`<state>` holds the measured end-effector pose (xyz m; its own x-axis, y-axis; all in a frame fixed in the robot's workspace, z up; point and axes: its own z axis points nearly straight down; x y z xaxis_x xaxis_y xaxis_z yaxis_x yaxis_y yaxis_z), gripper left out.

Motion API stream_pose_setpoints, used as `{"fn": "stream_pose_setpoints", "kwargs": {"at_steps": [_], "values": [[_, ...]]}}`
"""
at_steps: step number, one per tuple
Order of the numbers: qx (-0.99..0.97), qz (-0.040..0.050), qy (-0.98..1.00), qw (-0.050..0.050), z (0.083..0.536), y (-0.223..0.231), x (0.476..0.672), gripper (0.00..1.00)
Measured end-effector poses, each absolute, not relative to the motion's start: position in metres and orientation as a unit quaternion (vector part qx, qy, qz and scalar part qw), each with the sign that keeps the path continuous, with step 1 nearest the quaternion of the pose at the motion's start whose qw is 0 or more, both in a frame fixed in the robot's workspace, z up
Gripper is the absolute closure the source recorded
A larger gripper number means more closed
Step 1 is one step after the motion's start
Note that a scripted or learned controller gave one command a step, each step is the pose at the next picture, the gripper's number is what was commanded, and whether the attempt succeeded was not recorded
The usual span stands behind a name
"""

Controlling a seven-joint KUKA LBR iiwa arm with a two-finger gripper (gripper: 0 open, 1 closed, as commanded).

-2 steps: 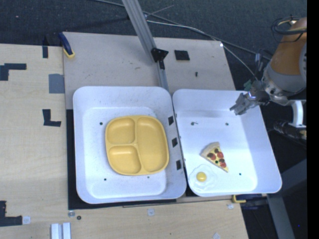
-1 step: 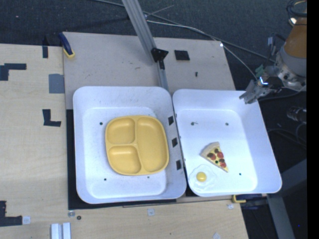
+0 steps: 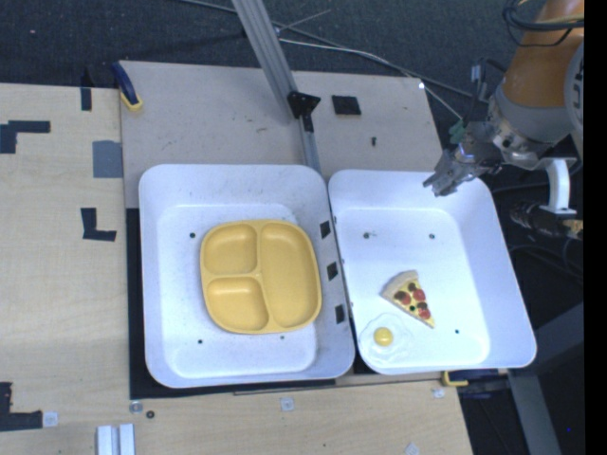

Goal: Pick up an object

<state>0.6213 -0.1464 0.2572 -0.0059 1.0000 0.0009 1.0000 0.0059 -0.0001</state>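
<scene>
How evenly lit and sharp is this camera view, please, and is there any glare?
In the camera view, the right bin glares brighter than the left bin; the yellow tray and pizza slice look fairly sharp, the gripper softer.

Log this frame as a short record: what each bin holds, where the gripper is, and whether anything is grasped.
left bin: yellow plastic three-compartment plate, lying flat near the middle
right bin: toy pizza slice and a white toy fried egg with yellow yolk, both toward the near side, apart from each other
gripper: over the far right corner of the right bin, well away from both toys
grasp: nothing seen between the fingers
task state: no object picked up yet
</scene>
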Motion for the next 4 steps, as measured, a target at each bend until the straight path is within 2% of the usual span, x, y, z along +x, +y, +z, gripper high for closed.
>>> {"fn": "stream_pose_setpoints", "kwargs": {"at_steps": [1,2,4], "values": [[-0.705,0.0005,-0.709,0.001,0.245,-0.086,0.616,1.00],[-0.705,0.0009,-0.709,0.001,0.234,-0.026,0.603,1.00],[-0.705,0.0003,-0.710,0.001,0.245,0.074,0.594,1.00]]}}
